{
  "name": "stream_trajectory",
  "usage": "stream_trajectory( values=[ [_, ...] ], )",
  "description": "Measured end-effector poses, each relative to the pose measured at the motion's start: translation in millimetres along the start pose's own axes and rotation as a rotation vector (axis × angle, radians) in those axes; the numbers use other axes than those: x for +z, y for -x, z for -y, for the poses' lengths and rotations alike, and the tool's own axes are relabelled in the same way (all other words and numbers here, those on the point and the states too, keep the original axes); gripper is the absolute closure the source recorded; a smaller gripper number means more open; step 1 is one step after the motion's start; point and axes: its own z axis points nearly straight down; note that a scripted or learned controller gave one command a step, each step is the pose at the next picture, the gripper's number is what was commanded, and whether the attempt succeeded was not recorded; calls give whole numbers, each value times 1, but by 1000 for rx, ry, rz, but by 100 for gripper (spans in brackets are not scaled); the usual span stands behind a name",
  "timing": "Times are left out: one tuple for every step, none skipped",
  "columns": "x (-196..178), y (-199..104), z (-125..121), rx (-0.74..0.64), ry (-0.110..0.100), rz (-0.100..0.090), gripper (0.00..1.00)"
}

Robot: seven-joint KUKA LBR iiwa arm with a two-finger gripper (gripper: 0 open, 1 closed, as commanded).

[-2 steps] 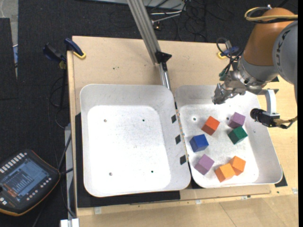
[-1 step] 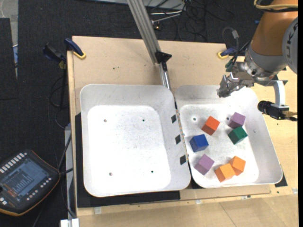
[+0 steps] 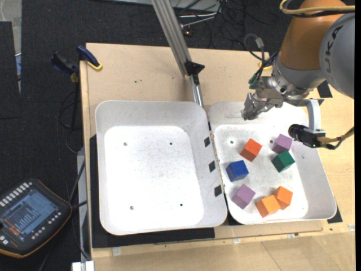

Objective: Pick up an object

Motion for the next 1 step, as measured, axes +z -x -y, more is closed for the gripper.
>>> stream_trajectory(
  values=[
    [13, -46, 20, 1, -3, 0, 100]
  ],
)
